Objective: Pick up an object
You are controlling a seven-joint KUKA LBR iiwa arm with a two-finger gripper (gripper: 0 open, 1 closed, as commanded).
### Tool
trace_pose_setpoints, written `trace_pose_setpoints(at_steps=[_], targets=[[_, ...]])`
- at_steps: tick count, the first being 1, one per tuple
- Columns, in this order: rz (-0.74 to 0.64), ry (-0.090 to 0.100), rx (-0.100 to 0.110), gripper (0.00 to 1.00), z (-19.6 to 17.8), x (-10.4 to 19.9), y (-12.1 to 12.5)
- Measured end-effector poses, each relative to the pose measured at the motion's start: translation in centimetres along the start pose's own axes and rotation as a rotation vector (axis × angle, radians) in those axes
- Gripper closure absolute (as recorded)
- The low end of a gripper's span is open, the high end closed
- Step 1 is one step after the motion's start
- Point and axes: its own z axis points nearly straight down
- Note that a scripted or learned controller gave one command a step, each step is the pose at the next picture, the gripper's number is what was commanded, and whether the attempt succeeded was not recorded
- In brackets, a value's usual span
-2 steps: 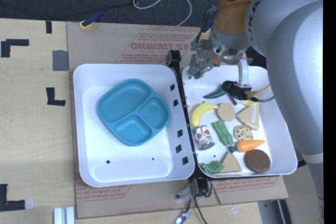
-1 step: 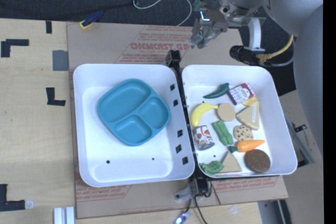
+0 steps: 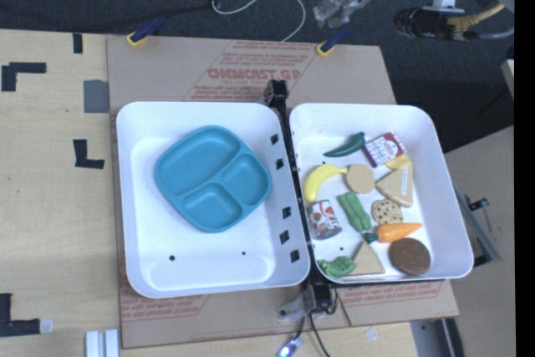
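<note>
Blue tray (image 3: 213, 177) beside crowded, perhaps food-filled bin (image 3: 441, 171)

Two white bins sit side by side, and the left bin (image 3: 142, 263) holds one blue divided plate (image 3: 212, 177). The right bin (image 3: 443, 180), just right of that plate's bin, holds about a dozen toy foods: one banana (image 3: 321, 178), one carrot (image 3: 396, 232), one green pepper (image 3: 344, 146), one brown round cookie (image 3: 410, 256), one red carton (image 3: 384, 150) and one pea pod (image 3: 354, 211). The remaining pieces are too small to sort.
</note>
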Motion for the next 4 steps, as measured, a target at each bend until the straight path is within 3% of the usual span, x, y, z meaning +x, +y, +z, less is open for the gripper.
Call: trace_pose_setpoints(at_steps=[1, 2, 3, 4], targets=[[0.003, 0.0, 0.008, 1.0, -7.1, 0.5, -5.6], [0.008, -0.002, 0.017, 1.0, -6.7, -2.7, -12.9], [0.007, -0.003, 0.035, 1.0, 7.5, -2.9, -17.7], [0.009, -0.003, 0.031, 1.0, 19.7, -4.1, -17.8]])
